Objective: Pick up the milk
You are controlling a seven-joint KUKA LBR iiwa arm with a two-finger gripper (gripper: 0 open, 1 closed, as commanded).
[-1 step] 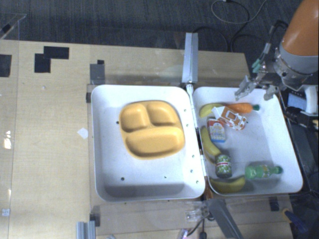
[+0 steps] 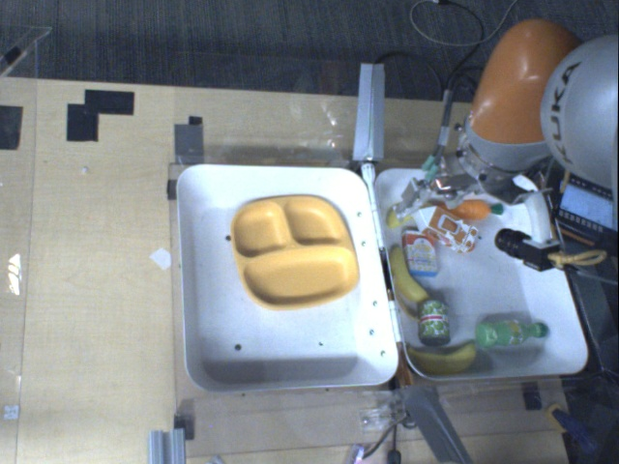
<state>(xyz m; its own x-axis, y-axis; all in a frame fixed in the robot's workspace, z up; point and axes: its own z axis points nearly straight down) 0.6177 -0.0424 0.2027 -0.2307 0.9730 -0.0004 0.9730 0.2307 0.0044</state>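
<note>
We are taking the milk (image 2: pixel 421 254) to be the small carton that is lying in the upper left part of the right bin (image 2: pixel 561 356), right of centre in the frame. It is resting on the bin floor, so we are judging the pick as not yet done: nothing is lifting it, and the grasp and the raise are both left to do.

The gripper (image 2: pixel 427 188) is hanging above and slightly right of the milk in the frame, near the bin's top edge. We are not able to tell whether it is wide or narrow, as the metal parts are blurring together there. We are seeing nothing held in it.

Just right of the milk and touching or nearly touching it, an orange and white box (image 2: pixel 455 228) is lying tilted, with a carrot (image 2: pixel 474 209) beyond it. A banana (image 2: pixel 406 280) is lying along the bin's left wall just below the milk. Lower down, a can (image 2: pixel 434 322) is standing near a second banana (image 2: pixel 443 358), and a green bottle (image 2: pixel 510 333) is lying on its side to their right.

The left bin (image 2: pixel 208 288), in the middle of the frame, is holding a yellow tray (image 2: pixel 293 251) with three compartments.
</note>
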